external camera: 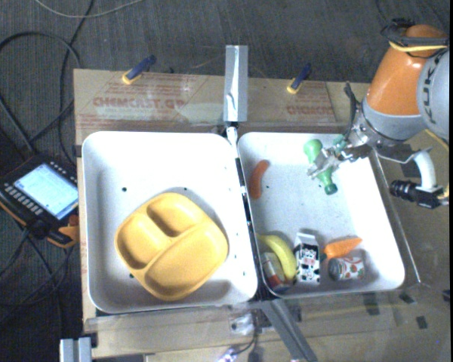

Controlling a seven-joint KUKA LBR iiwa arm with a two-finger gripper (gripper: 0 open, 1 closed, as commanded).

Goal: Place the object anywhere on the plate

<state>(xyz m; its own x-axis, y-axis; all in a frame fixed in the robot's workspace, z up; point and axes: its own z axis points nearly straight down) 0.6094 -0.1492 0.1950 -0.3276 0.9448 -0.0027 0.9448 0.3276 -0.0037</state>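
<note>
A yellow plate [172, 243] with three compartments lies in the left bin [106, 157], toward its front. My gripper [325, 166] reaches into the right bin [385, 225] from the right, near the back. A small green bottle [314, 150] sits crosswise between its fingers [334, 155], one end showing above them and the other below. The gripper is shut on this bottle. I cannot tell whether the bottle rests on the bin floor or hangs just above it. The plate is far to the left of the gripper, beyond the wall between the two bins.
In the right bin, an orange sausage [257, 178] leans at the left wall. Along its front lie a banana [280, 254], a small milk carton [308, 259], a carrot [343, 245] and a can [347, 268]. A pendant [39, 194] lies left of the bench.
</note>
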